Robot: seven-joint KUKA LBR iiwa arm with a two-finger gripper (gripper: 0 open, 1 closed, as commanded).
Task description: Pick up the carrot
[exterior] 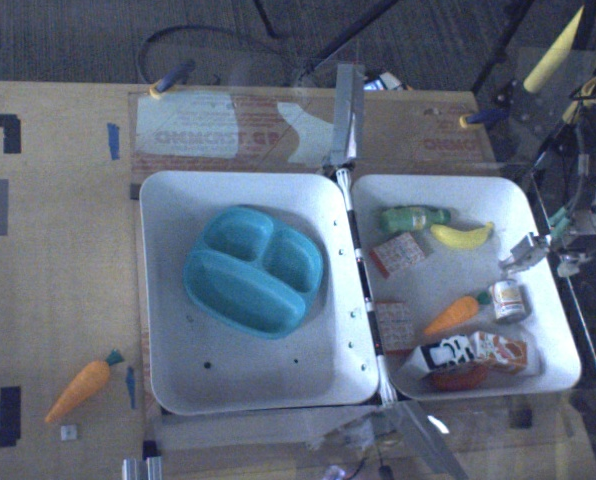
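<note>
From above, the gripper (526,251) hangs over the right rim of the right bin (553,308), its metal tip slanting toward the bin's middle, with the rest of the arm lost in the dark clutter at the right; whether it is open or closed cannot be told, and nothing shows in its grasp. The carrot (452,315) lies in the right bin, tilted, its green top just beside a small jar (508,301) and its tip pointing toward a card (394,322) near the divider. A packet (475,356) lies along the bin's near wall just below the carrot. A banana (461,234), a green bottle (415,217) and a red box (398,254) sit toward the far wall, leaving bare floor between them and the carrot. The left bin (168,268) holds a blue tray (255,270). A second carrot (79,388) lies on the surface (58,268), well left of the bins.
</note>
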